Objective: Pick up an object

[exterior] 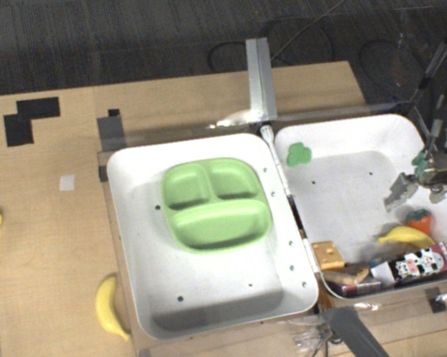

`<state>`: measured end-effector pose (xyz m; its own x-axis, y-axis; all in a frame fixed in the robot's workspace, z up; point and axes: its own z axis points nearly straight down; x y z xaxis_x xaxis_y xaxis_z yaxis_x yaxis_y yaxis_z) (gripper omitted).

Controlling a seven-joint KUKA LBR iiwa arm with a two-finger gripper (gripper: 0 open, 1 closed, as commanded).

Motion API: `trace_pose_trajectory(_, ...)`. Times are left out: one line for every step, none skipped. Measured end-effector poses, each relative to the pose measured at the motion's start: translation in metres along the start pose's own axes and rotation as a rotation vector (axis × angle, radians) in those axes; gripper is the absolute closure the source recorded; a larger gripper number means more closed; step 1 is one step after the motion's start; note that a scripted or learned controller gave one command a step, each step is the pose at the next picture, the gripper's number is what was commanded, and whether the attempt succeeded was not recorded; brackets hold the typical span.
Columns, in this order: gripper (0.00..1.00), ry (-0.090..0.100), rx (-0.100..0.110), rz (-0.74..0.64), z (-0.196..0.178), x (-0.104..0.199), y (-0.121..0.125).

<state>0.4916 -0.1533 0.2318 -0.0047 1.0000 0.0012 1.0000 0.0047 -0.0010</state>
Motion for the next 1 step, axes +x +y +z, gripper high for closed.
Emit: trace_pose_trajectory(0.0, 0.0, 0.001, -0.127, 0.1017, -0.0463, -0.0054)
